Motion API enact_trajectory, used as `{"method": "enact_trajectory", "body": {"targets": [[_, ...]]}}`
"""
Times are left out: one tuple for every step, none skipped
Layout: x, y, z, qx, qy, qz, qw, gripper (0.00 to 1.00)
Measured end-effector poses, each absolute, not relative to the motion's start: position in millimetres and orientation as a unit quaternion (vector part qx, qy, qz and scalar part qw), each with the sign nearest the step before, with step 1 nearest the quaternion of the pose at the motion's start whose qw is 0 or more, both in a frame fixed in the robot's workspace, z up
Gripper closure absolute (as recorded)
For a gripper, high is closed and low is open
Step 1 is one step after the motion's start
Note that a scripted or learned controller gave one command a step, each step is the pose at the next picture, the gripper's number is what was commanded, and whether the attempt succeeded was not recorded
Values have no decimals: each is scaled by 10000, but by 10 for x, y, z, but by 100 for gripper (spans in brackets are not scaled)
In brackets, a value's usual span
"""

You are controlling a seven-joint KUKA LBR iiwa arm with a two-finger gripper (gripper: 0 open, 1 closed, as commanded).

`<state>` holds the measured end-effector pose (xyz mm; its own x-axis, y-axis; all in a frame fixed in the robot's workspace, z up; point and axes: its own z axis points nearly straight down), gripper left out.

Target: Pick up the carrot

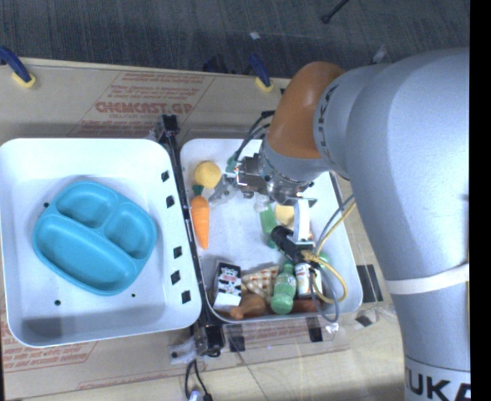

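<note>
Blue plate [95, 236] in left bin [16, 307], carrot [200, 221] against the right bin's [239, 245] left wall, so I'd slide the gripper [242, 175] left and descend across its middle; can't tell if it's open or closed.

Two shallow white plastic bins stand side by side: a left bin [78, 161] and a right bin [237, 224]. One sky-blue plastic plate with three compartments [95, 236]. One orange tapered carrot [200, 220]. One round yellow fruit [207, 174]. One green plastic bottle [284, 289]. One small black-and-white carton [227, 282]. One brown sausage-shaped piece [250, 307]. Two blue clamps, one far left [17, 68], one centre [260, 75]. A few small pieces under the arm are too crowded to count.
</note>
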<state>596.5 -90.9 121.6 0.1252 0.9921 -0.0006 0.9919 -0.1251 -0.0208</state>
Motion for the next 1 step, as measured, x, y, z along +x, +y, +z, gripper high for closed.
{"method": "enact_trajectory", "body": {"targets": [[6284,-928,907,-7891,-6142,42,23,0]]}}
